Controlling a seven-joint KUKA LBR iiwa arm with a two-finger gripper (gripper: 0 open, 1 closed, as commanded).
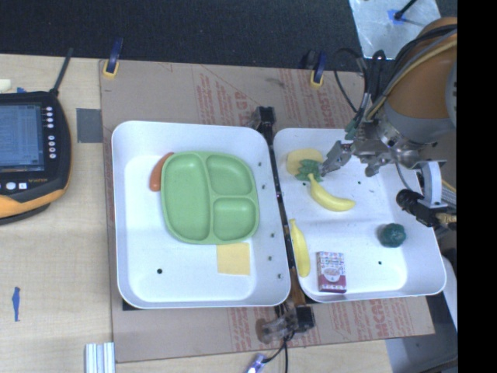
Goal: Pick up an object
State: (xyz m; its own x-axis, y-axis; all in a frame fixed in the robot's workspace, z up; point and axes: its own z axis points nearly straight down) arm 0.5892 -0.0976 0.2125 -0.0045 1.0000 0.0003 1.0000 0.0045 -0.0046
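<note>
Gripper (332,162) low over the right bin (419,282)
Its finger state cannot be told; the banana (331,199) lies just below-left of it, beside a green leafy piece (307,169); no writing readable.

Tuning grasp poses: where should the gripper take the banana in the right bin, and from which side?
Grip the banana mid-body, across its narrow width, coming straight down. It lies flat on the bin floor, running diagonally from upper left to lower right, with bare floor beside its middle and lower end. Avoid the upper end, where a green piece sits close. The gripper is just above it.
</note>
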